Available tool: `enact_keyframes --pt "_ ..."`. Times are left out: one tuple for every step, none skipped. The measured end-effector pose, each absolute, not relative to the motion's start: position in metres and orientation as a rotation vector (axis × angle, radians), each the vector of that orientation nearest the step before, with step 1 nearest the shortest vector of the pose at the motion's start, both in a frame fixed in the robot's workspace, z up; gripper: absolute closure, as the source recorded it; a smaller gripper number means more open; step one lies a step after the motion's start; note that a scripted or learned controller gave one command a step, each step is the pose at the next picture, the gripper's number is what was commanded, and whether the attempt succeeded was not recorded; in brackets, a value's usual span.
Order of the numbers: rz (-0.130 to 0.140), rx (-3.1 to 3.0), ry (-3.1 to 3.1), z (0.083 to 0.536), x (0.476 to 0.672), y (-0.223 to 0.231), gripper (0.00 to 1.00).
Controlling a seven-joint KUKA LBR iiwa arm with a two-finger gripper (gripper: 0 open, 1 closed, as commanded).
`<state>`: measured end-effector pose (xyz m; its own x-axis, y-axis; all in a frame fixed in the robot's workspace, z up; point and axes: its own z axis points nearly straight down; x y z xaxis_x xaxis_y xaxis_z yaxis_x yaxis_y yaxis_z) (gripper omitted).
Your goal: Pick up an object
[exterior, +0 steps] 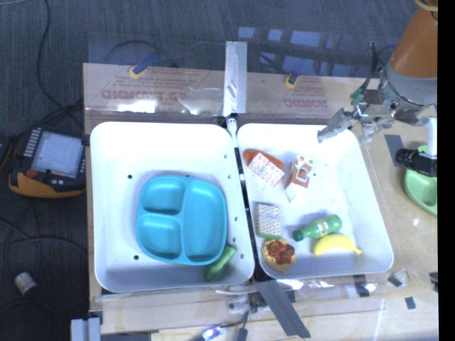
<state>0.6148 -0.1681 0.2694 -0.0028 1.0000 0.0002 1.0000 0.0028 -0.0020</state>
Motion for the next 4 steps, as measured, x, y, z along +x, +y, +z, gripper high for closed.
enact_keyframes --pt "0.006 -2.179 -2.259 0.134 0.633 -0.152 0.0" --pt "-0.003 -2.123 -2.327 0.089 0.638 -0.162 0.0" --pt "0.0 -2.085 -2.365 0.089 0.628 -0.145 0.0" --pt "-0.014 -2.253 -2.199 0.089 0.617 -0.157 0.0"
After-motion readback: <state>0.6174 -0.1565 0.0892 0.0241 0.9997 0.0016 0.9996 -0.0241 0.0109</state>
